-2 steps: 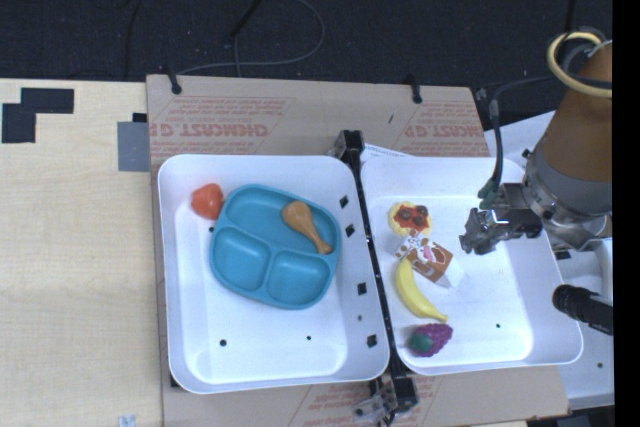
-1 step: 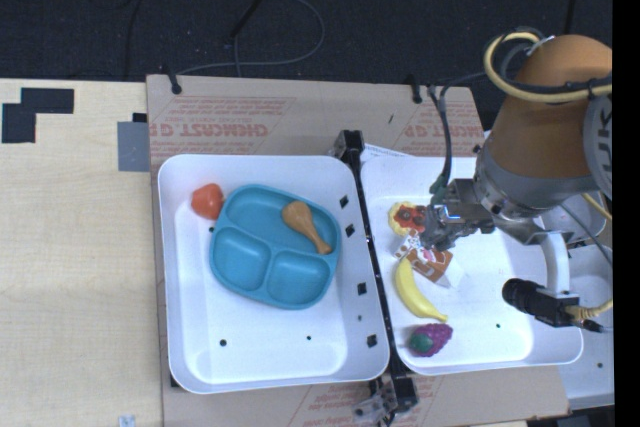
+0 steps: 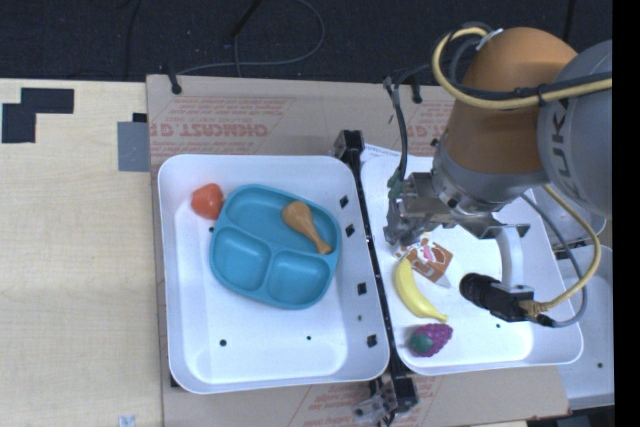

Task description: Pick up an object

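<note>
Tool sits low in right bin, at 12 o'clock of banana. Finger state: cannot tell. Position suggests a grasp approach.

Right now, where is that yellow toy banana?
In the camera view, the yellow toy banana lies in the right-hand white bin, near its left wall, just below the small orange-and-white packet and above the purple toy fruit.

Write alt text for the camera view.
The arm's hand hangs over the right bin, above a banana, a small packet and a purple fruit. The left bin holds a blue tray with a drumstick, beside a tomato.
</note>
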